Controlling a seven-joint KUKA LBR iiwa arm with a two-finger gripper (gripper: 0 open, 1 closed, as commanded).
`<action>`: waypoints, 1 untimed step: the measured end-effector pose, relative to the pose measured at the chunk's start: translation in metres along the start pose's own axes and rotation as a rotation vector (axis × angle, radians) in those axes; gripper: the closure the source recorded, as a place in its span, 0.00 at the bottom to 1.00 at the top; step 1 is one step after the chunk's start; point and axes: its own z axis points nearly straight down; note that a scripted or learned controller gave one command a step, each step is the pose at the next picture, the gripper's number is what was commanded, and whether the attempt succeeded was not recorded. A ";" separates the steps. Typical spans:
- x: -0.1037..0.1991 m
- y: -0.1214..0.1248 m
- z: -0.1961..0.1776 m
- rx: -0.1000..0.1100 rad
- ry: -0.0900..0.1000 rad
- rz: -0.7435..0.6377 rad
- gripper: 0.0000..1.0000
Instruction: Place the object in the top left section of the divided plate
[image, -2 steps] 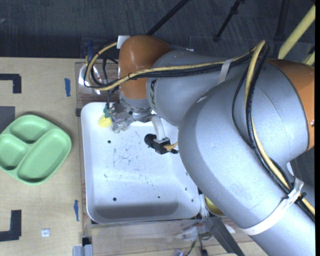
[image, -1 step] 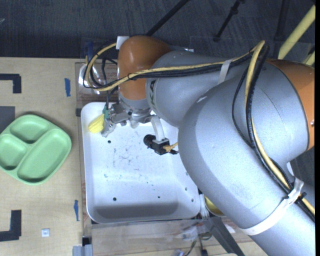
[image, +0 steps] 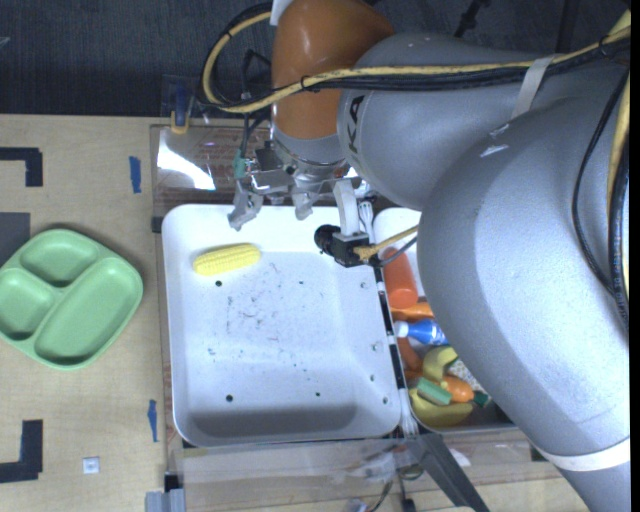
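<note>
- Here the gripper (image: 272, 208) hung over the far edge of the left bin (image: 290, 400), just beyond the corn (image: 227, 259).
- Its two fingers (image: 243, 211) were spread apart with nothing between them; the other tip sat a little to the right, at about the same height.
- The corn, a yellow cob, lay on its side on the bin floor near the far left corner, just below the fingers and apart from them.
- The plate (image: 110, 300), green and divided into three sections, rested on the table (image: 90, 160) to the left of the bin, well apart from the corn.
- Each section of the plate looked bare.
- The arm (image: 500, 200) came in from the right, grey and bulky, with its orange band (image: 315, 60) above the wrist.
- It covered most of the right bin (image: 400, 218).
- In the visible strip of that bin lay a pile of toys (image: 435, 385), orange, blue, yellow and green, crowded together; I could not tell each one apart.
- Cables (image: 240, 60) looped behind the wrist.
</note>
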 end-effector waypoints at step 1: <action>0.003 0.001 -0.011 -0.003 -0.001 -0.005 1.00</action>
